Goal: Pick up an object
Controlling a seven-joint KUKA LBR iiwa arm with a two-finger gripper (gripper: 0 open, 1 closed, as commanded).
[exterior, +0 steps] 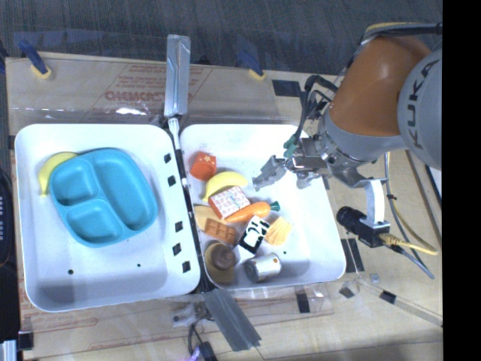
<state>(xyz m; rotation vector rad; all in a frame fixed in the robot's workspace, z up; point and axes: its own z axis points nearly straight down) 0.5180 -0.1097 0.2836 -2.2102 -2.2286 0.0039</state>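
Note:
The right bin (pixel 316 239) holds a heap of small items along its left side: a red block (pixel 203 164), a yellow banana-shaped piece (pixel 225 180), a patterned cube (pixel 228 200), an orange carrot (pixel 248 211), a black-and-white object (pixel 255 234) and a silver can (pixel 263 266). My gripper (pixel 270 171) hangs over the bin's middle, just right of the yellow piece and above the carrot. It stands open with nothing between its fingers.
The left bin (pixel 45 277) carries a blue divided plate (pixel 105 194) with a yellow banana (pixel 51 168) tucked at its upper left edge. A brown round cup (pixel 220 258) and a waffle piece (pixel 216 228) lie by the divider. The arm's bulk covers the right bin's right rim.

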